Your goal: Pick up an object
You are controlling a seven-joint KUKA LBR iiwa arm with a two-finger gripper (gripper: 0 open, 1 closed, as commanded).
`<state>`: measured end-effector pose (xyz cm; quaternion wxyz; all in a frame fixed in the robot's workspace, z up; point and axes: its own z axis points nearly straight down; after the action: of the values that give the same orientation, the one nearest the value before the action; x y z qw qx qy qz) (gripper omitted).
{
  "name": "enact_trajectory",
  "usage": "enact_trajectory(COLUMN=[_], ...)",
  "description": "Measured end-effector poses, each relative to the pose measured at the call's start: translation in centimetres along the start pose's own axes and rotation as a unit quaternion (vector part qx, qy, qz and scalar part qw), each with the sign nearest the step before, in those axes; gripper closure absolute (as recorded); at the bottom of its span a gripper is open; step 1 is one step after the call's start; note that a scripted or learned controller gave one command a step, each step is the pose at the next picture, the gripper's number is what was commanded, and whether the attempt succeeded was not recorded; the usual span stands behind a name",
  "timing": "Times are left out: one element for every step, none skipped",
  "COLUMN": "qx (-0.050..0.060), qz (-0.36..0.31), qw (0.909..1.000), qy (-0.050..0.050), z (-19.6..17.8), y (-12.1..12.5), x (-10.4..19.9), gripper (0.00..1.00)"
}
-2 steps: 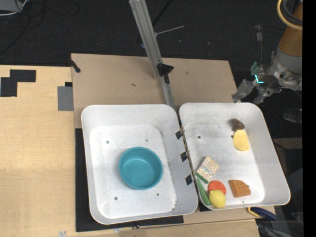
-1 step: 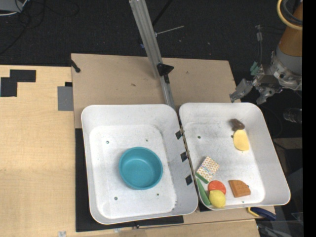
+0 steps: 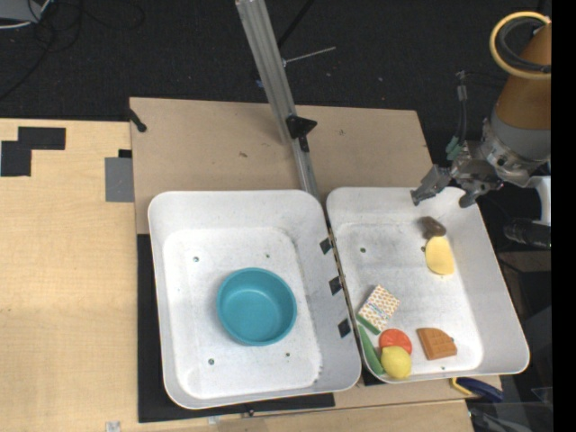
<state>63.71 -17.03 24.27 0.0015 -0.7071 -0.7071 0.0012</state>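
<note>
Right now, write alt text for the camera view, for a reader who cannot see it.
A grey robot arm's tool hangs over the far edge of the right white bin, which holds a small brown object, a yellow piece, a checkered cracker, a tomato, a lemon and toast. The left bin holds a teal bowl.

This is a robotics lab, plainly: a plywood-topped bench (image 3: 225, 142) carrying two shallow white plastic bins (image 3: 180, 214) side by side, a bare aluminium extrusion strut (image 3: 270, 70) slanting up behind them, loose black cables (image 3: 54, 3) on dark flooring, and a grey industrial arm with an orange band (image 3: 526, 97) mounted alongside.
</note>
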Motion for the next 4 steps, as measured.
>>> enact_trajectory(qx=[0.001, 0.001, -0.002, -0.004], qz=[0.0, 0.0, 0.0, 0.0], qw=[1.0, 1.0, 1.0, 1.0], qy=[0.0, 0.0, 0.0, -0.001], z=[6.3, 11.9, 10.6, 4.8], y=[-0.4, -0.9, -0.8, -1.5], x=[-0.1, -0.5, -0.6, -1.1], gripper=[0.0, 0.0, 1.0, 1.0])
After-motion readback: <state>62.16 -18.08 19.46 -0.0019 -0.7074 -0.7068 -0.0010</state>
